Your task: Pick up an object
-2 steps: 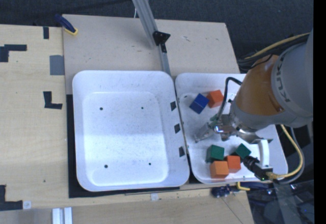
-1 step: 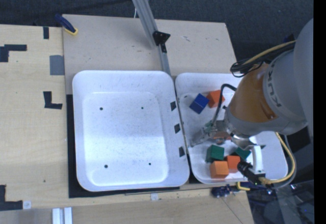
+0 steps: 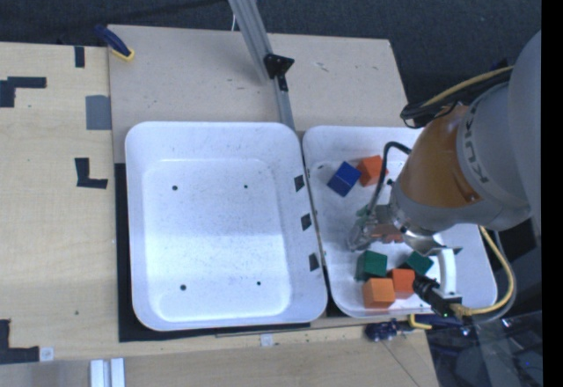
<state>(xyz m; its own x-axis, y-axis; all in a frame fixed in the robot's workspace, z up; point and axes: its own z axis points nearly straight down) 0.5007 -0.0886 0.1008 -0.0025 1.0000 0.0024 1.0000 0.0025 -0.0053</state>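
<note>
The right bin (image 3: 327, 200) holds several small blocks. A blue block (image 3: 344, 178) and an orange block (image 3: 370, 169) lie near its far side. A green block (image 3: 372, 265), a second green block (image 3: 420, 264) and two orange blocks (image 3: 380, 291) (image 3: 404, 281) lie near its front. My gripper (image 3: 365, 231) is low in the middle of this bin, just above the first green block and below the blue one. The wrist and the arm's orange band hide much of it.
The left bin (image 3: 141, 200) sits beside the right one on the wooden bench. A slanted metal pole (image 3: 249, 11) rises at the back above the seam between the bins. Cables hang by the arm at the right bin's front right corner (image 3: 466, 306).
</note>
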